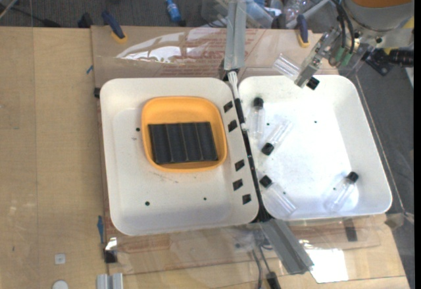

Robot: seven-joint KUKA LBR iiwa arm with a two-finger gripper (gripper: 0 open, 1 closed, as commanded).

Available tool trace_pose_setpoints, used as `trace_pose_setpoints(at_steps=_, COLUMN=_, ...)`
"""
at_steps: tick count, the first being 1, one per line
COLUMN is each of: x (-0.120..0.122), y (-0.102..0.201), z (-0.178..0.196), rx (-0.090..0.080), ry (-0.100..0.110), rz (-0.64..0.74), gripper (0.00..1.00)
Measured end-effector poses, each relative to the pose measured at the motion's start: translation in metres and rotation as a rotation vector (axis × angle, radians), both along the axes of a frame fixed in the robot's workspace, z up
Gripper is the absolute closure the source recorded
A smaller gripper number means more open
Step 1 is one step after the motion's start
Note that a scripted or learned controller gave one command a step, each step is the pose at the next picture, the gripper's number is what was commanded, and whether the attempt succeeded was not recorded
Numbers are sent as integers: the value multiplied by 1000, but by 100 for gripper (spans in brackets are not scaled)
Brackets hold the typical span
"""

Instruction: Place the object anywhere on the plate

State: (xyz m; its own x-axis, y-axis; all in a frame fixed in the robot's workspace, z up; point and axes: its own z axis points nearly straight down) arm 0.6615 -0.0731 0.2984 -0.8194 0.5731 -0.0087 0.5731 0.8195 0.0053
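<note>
Nearest, on the counter (46,149), the right bin (376,149) holds clear plastic vials with black caps, one at its near corner (341,194): smooth, round and liable to roll. In the left bin (131,215), the glossy orange plate (184,105), a shallow rounded square, already carries a matte black ribbed block (183,143). Farthest, the gripper (312,74) hangs over the right bin's far edge beside another clear vial (288,68). Whether it is spread or pinching that vial cannot be told. Presumably a vial goes next: grip it across the body and lower it onto the bare orange rim.
</note>
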Motion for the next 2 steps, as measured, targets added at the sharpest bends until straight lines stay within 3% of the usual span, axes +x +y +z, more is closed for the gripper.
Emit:
trace_pose_setpoints(at_steps=1, x=-2, y=10, z=-9, rx=0, ry=6, rz=51, gripper=100)
trace_pose_setpoints(at_steps=2, x=-1, y=-16, z=68, rx=-2, ry=0, rz=183, gripper=100)
